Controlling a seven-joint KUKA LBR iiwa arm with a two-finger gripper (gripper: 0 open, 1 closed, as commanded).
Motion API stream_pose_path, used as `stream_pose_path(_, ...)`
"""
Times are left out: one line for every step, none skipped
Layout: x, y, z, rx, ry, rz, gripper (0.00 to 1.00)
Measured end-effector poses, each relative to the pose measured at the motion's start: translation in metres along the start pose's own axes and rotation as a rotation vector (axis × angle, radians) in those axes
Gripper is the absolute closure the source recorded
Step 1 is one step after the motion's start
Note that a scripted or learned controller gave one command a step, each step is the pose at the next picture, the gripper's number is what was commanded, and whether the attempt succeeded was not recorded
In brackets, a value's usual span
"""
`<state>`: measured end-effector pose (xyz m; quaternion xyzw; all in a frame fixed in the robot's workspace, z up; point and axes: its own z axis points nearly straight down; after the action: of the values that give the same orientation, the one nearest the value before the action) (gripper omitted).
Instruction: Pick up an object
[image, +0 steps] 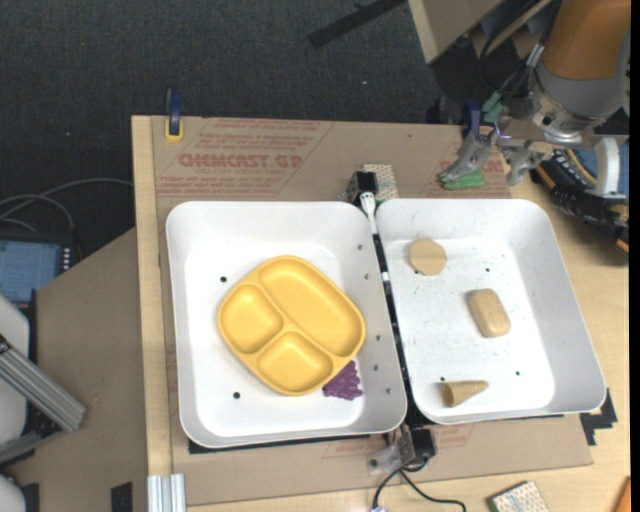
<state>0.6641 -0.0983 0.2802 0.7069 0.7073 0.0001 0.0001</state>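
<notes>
Your gripper (487, 158) sat past the right bin's (560, 250) far rim, possibly clamping something green (463, 180); the cookie (427, 257) lay just below-left.

Robotics lab: bench (250, 160) w/ two white bins (190, 300), loose cables (60, 200) on dark carpet (200, 50), metal rail (40, 385) at left, robot arm (585, 60).

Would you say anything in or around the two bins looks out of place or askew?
One thing stands out: the gripper sits above the back edge of the right bin with a green object at its fingertips, outside the bin. The yellow divided plate lies skewed in the left bin, partly covering purple grapes.
</notes>
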Motion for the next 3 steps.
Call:
stream_pose_path(-0.1,0.0,0.105,0.008,-0.001,0.008,0.0)
stream_pose_path(-0.104,-0.089,0.201,0.011,0.004,0.005,0.0)
stream_pose_path(0.006,-0.077,0.196,0.003,0.005,-0.008,0.0)
